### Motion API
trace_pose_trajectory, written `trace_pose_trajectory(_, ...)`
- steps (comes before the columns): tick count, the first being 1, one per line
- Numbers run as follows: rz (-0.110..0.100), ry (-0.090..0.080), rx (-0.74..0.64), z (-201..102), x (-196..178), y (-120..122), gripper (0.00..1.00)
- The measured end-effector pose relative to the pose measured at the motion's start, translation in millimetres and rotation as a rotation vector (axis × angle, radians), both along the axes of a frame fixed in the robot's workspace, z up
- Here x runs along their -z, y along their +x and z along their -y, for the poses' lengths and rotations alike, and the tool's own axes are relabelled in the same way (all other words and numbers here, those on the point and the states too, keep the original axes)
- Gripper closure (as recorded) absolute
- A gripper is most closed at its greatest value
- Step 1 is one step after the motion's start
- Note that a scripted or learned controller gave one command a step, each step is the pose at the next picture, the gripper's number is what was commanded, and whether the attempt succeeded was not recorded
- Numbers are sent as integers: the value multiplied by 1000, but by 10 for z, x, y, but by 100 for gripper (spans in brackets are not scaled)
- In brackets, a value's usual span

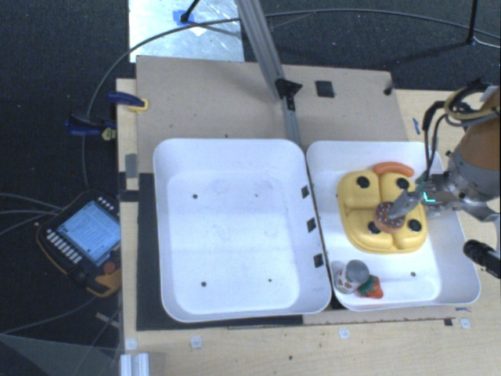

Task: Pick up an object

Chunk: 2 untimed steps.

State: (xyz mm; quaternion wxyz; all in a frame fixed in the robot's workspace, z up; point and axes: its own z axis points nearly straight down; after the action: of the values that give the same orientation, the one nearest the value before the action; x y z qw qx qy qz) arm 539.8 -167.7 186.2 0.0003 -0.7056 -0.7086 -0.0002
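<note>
The arm (476, 175) comes in from the right edge of the frame, and most of it is cut off there. Its gripper (389, 213) reaches down over a big yellow toy (368, 210) in the right bin (454, 276). The tip sits on a small brown ring (385, 216) on top of the toy. How the claw stands is too small and blurry to tell. An orange piece (392, 168) peeks out behind the toy. Low in that bin lie a grey ball (357, 271) and a small red and green thing (371, 288), hard to make out. The left bin (168, 163) fills the middle of the frame.
</note>
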Motion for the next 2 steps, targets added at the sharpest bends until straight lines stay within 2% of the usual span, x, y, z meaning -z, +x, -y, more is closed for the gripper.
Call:
trace_pose_trajectory(1, 1, 0, 0, 0, -6, 4, 0)
trace_pose_trajectory(2, -2, 0, 1, -80, 444, -6, 0)
